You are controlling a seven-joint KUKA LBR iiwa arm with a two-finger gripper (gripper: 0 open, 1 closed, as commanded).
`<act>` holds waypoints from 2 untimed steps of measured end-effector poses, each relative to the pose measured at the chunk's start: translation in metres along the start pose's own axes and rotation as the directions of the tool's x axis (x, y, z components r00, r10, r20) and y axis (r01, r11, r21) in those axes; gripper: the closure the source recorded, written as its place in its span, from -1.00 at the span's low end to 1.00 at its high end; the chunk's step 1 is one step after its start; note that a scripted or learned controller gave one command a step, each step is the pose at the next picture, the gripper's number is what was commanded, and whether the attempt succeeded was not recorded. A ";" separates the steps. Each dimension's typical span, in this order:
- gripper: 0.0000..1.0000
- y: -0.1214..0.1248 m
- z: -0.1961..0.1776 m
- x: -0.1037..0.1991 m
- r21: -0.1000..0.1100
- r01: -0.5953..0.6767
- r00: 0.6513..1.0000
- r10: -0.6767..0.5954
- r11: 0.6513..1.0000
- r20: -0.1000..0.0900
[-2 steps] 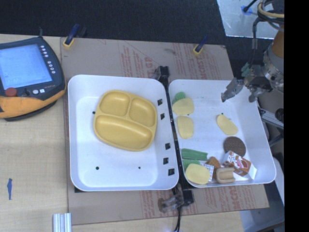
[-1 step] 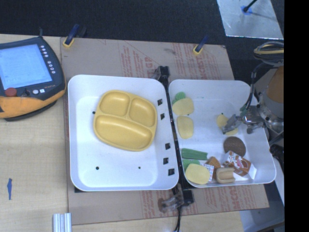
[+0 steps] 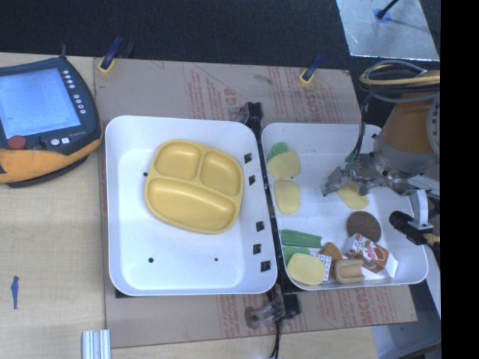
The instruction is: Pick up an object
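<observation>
Fingers of my gripper (image 3: 346, 182): spread wide, holding nothing, low over pale yellow piece (image 3: 354, 197) nr right bin's (image 3: 314, 134) right edge, straddling for a grab. Other toy food (image 3: 358, 256) along front edge; yellow tray (image 3: 196, 186) in left bin (image 3: 127, 200).

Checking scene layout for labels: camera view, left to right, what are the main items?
Teach pendant → left bin → yellow divided plate → right bin → pale yellow slice → brown round cookie → hand area overlaps, left unordered.

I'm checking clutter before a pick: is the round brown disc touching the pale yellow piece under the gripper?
Apart. The camera view shows bare white bin floor between the round brown disc and the pale yellow piece.
</observation>
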State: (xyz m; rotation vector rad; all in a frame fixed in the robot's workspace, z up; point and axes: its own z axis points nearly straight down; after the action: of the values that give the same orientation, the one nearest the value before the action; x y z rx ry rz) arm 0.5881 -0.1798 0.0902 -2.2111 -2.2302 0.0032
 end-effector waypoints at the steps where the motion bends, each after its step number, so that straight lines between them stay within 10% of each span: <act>1: -1.00 -0.002 -0.130 -0.035 -0.013 -0.008 1.000 0.008 1.000 0.006; 2: -1.00 -0.074 -0.012 -0.031 0.015 -0.007 1.000 0.007 1.000 -0.006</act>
State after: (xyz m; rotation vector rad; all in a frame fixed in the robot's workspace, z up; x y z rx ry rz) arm 0.5149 -0.2113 0.1022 -2.2086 -2.2121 0.0134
